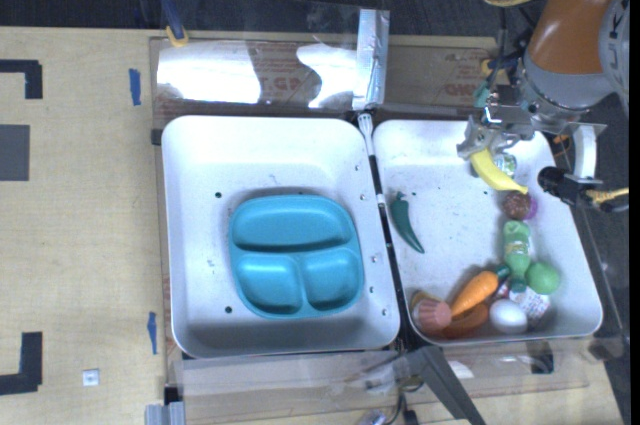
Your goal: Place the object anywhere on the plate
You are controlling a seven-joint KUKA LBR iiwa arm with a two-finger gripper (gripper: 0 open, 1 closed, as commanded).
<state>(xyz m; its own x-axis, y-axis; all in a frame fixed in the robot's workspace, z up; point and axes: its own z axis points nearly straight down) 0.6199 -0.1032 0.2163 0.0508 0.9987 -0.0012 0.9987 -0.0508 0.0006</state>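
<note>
The two white bins sit side by side on the bench, the left bin (190, 213) given over to a blue divided plate (295, 253) lying flat in its middle, which leaves all three of its compartments open from above. The right bin (440, 163) serves as the stock pile: most of the toy food is heaped in its near corner, a carrot (476, 291) across a pinkish piece (432, 313), a white egg (508, 316) and green pieces (530, 263) beside them, while a dark green pepper (405, 220) lies alone near the divider.

The arm (575, 33) reaches in over the far right corner. Its gripper (492, 138) hangs right at a yellow banana (495, 173), the likely pick. From here I cannot tell whether the gripper is clenched on it or merely touching; the banana is well apart from the plate, in the other bin.
</note>
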